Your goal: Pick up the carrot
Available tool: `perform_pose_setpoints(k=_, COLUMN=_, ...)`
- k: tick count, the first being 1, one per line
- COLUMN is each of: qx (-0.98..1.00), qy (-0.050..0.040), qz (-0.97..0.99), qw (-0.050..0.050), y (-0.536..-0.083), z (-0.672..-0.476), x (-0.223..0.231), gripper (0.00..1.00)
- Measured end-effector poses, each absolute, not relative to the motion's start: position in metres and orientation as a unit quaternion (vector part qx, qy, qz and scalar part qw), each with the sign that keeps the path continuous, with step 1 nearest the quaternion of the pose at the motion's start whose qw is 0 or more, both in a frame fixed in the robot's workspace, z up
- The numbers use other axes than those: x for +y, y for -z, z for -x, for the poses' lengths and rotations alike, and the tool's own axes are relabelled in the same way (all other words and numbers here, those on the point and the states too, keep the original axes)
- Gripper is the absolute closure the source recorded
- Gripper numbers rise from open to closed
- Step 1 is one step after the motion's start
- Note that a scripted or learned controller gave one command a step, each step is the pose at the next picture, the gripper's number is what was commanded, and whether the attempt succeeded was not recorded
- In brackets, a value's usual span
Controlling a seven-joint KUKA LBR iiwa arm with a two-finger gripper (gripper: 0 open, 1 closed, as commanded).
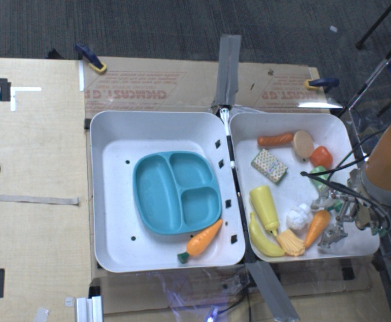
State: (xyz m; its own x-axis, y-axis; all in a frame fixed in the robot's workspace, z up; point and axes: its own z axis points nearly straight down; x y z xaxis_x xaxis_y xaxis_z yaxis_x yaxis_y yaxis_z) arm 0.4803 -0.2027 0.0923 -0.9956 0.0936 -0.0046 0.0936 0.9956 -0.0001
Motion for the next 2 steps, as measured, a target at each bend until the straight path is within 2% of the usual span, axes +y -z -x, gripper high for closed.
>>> perform_pose_setpoints(k=1, qx=0.999, qy=0.0014, qz=-0.046, qw=0.005, y=-0.1025, z=-0.4833, x=-0.2028, gripper=1.00)
perform_pose_setpoints(k=2, qx=0.999, qy=0.0014, qz=-0.046, qw=0.005, y=-0.1025, z=-0.4833, x=-0.2027, gripper=0.00)
